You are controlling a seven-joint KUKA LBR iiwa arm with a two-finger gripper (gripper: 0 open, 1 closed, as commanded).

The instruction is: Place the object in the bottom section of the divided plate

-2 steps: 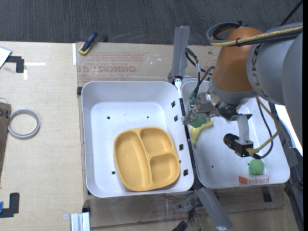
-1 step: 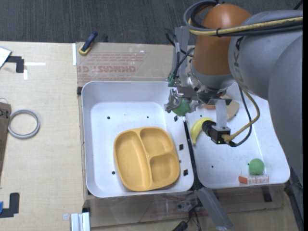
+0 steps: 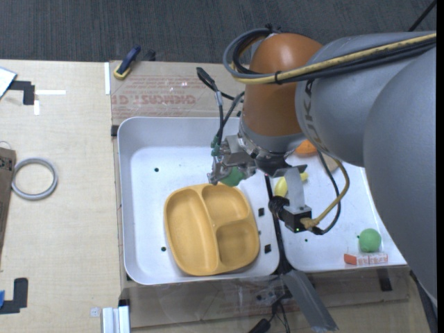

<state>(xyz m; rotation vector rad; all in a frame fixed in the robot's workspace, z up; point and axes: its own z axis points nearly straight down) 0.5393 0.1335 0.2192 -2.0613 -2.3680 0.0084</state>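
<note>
Green object (image 3: 233, 177) half-hidden under pincer (image 3: 223, 173)

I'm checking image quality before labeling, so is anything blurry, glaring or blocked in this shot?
Camera view: even, soft lighting, with faint shadows under the divided plate; the near arm bulks large and soft-edged, hiding part of the right bin; mild sheen on its orange band; the end effector looks small and cluttered, with something green beside it.

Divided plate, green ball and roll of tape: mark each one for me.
divided plate (image 3: 208, 231), camera view, on the ridge between its sections.
green ball (image 3: 370, 239), camera view, on the middle of its rounded top, in the right bin.
roll of tape (image 3: 33, 178), camera view, on the ring's lower band, left on the bench.
</note>
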